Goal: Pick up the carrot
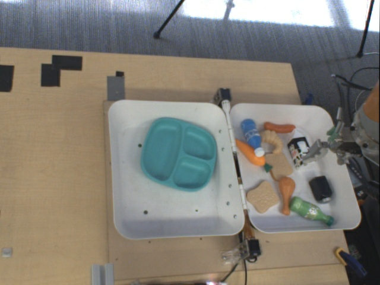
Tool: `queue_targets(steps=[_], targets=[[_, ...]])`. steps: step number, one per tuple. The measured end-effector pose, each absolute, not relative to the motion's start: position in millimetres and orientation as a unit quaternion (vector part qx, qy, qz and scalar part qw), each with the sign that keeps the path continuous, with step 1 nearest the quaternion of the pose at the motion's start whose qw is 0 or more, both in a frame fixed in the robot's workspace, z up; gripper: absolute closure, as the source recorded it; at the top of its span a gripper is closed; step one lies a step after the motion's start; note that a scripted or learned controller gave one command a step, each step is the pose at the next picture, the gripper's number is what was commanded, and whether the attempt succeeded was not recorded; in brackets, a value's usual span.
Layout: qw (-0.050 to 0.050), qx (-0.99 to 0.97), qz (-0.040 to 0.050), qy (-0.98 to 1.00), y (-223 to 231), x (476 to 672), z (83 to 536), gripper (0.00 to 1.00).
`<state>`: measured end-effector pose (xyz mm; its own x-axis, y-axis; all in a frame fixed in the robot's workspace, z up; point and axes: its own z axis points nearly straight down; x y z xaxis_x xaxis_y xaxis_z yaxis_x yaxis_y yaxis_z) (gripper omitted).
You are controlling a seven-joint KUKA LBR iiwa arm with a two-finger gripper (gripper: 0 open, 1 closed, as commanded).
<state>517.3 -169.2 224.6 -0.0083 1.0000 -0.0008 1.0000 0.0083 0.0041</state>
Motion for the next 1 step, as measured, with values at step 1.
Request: queue_targets(steps=[1], targets=[[0.006, 0.743, 0.0053, 0.669, -94.8, 531.4, 89.2, 0.0]])
